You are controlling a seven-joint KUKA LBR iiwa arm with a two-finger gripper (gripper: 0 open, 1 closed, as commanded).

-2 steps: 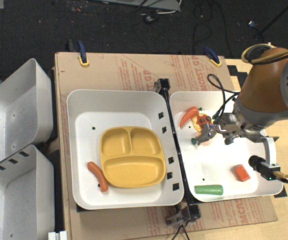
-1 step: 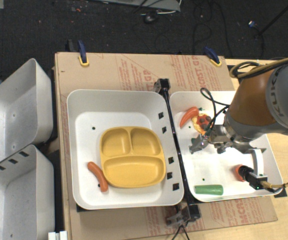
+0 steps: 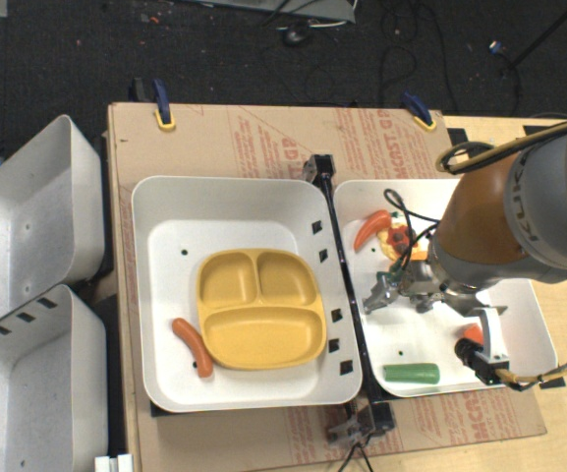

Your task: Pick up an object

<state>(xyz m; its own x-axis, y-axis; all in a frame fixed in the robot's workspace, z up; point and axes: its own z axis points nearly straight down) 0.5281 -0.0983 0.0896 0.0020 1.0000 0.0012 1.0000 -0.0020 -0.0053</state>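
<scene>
A brown desk point(image 3: 254, 136) holds two white bins side by side. The left bin point(image 3: 155, 293) sits at 9 o'clock from the right bin point(image 3: 529, 308). Two blue clips point(image 3: 163, 106) grip the desk's far edge at 12 o'clock. Two more white bins point(image 3: 28, 205) sit off the desk at 9 o'clock. Black cables point(image 3: 391, 62) lie on the dark floor point(image 3: 57, 47).

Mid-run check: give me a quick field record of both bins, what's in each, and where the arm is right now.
left bin: yellow divided plate in the middle; orange sausage-shaped toy beside the plate's lower left edge
right bin: green block near the front edge; orange-red curved piece near the back left; small yellow-orange item next to it, partly hidden by cables
arm: reaches in from the right, over the right bin
gripper: low over the right bin's middle left; grasp cannot be judged
</scene>
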